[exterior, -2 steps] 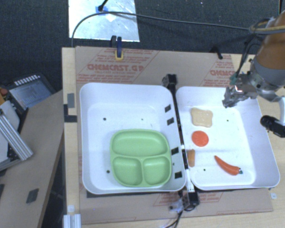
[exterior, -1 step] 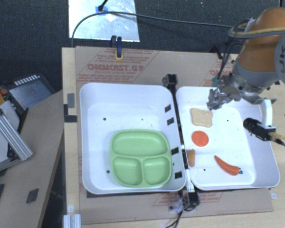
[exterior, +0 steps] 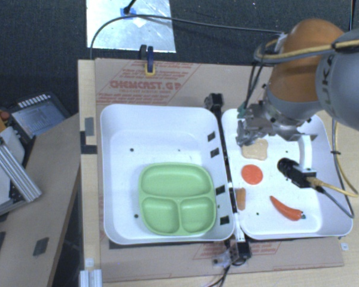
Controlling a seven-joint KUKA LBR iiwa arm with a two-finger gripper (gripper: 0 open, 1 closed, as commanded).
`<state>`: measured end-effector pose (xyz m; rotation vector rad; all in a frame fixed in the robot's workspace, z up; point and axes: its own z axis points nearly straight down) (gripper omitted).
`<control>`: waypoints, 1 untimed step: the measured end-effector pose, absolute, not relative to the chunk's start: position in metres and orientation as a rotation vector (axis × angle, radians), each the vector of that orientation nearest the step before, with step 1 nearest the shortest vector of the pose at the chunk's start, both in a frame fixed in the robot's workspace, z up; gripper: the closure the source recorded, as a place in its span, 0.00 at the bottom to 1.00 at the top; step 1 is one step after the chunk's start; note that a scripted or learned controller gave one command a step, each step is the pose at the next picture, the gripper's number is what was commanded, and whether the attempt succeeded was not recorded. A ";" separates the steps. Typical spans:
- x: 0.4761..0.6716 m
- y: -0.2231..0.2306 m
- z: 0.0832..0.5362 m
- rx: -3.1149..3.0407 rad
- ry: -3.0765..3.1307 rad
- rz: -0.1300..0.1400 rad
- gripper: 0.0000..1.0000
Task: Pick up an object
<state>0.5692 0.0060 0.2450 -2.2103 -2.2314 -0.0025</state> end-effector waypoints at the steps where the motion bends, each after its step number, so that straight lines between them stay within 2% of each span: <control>1: 0.553 0.060 0.229 -2.209 -2.231 -0.002 1.00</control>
